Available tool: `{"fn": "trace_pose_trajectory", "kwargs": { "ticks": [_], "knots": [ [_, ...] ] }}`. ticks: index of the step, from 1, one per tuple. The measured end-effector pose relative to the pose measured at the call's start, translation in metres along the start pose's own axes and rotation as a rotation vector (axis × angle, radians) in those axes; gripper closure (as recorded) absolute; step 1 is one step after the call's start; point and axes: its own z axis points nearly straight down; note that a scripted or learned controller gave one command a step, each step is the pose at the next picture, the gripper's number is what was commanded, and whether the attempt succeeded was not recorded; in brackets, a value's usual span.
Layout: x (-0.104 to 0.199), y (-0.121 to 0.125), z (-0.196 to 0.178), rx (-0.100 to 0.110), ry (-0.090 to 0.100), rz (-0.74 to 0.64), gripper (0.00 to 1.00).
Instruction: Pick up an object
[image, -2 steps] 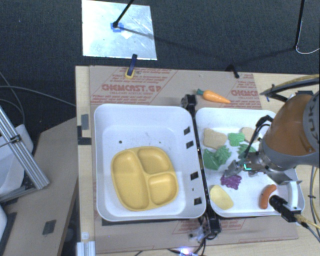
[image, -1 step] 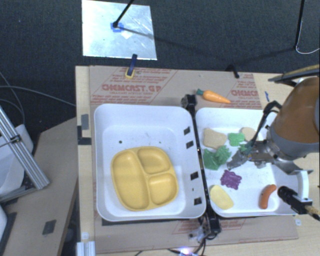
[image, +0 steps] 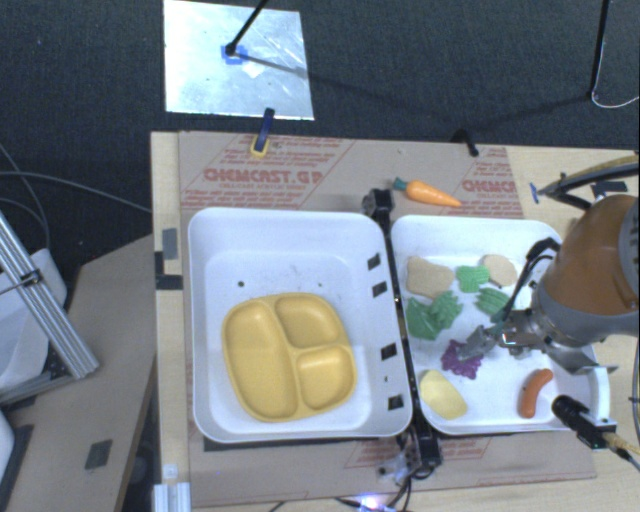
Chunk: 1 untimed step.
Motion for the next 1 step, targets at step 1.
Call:
{"fn": "trace_pose_trajectory", "kwargs": {
  "ticks": [1],
  "knots": [
    [-0.0212, 0.0012, 0.0234, -0.004, 0.0, -0.002, 0.0]
  ]
}}
